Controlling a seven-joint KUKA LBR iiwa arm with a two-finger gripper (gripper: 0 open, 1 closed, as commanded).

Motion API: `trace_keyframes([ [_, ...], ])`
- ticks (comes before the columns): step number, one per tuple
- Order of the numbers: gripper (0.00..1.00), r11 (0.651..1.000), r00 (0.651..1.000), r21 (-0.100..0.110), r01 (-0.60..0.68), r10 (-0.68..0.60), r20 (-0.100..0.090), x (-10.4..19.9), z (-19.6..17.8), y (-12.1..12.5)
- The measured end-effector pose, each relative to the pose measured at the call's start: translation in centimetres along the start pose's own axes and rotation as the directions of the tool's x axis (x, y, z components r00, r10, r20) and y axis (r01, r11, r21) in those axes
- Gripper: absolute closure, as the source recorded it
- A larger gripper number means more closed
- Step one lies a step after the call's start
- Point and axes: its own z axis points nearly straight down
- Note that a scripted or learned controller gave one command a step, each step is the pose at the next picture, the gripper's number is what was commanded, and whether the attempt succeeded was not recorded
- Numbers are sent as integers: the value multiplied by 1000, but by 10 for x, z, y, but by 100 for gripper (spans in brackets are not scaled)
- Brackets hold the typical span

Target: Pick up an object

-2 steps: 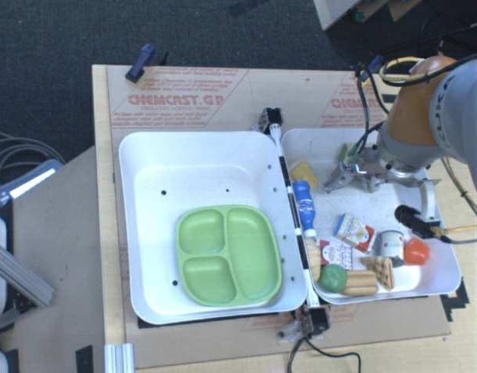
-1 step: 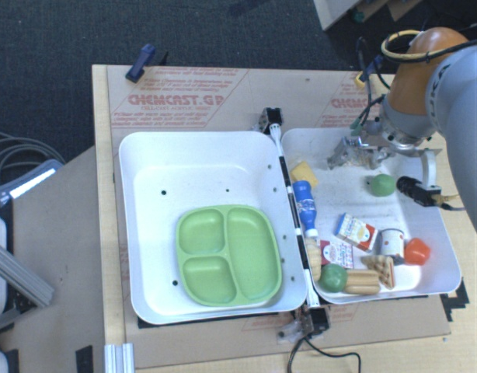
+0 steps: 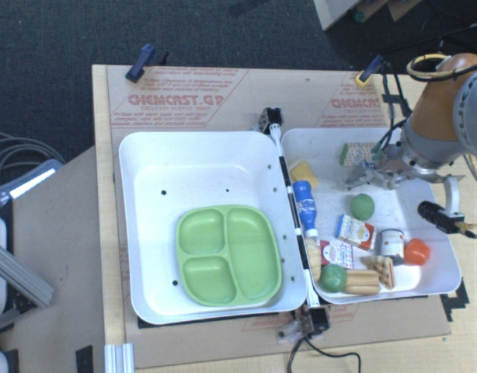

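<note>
The pincer point(image 3: 370, 176) is hanging low over the right bin point(image 3: 448, 274) — whether it is released or clenched, I cannot tell. Just below it the green ball point(image 3: 363, 206) is sitting free, likeliest pick; the green tray point(image 3: 227, 253) is lying apart in the left bin point(image 3: 145, 177).

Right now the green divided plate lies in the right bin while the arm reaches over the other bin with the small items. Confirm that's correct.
Not quite. The camera view shows the green divided plate in the left bin, not the right one. The rest holds: the arm reaches over the right bin, which holds the small items, among them a green ball and a blue bottle.
</note>
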Motion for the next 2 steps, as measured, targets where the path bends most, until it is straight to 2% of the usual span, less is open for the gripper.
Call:
trace_keyframes([
  [1, 0, 1000, 1000, 0, 1, -1, -1, 39, 0, -40],
  [2, 0, 1000, 1000, -3, -1, 1, 3, 82, 0, -60],
])
